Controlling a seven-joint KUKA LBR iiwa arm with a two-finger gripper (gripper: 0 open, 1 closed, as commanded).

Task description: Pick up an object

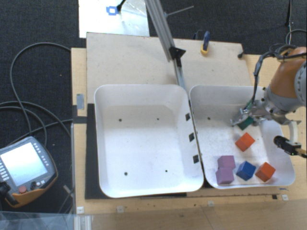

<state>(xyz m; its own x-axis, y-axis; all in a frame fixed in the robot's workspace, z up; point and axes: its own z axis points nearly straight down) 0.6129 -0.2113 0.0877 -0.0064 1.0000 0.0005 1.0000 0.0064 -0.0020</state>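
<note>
The gripper [242,120] is positioned inside the right bin [206,97], over its upper middle floor area, with the arm [287,85] entering across the bin's right rim. Open floor extends from the fingertips toward the divider between the bins and toward the far wall. The left bin [144,92] lies beyond that divider.

A dark green object [246,124] sits directly at the fingertips, in contact with or partly beneath them. Whether the fingers enclose it cannot be determined, nor can the finger opening. The object's orientation and long axis are not resolvable; most of it is hidden by the gripper.

Remaining objects lie on the near side of the gripper:
- Orange cube [245,142]: just below the fingertips, rotated diagonally to the bin walls.
- Purple blocks [225,169]: further toward the near rim, stacked or abutting.
- Blue cube [246,170]: just beside the purple blocks.
- Second orange cube [265,171]: just beside the blue cube, near the front right corner.
</note>
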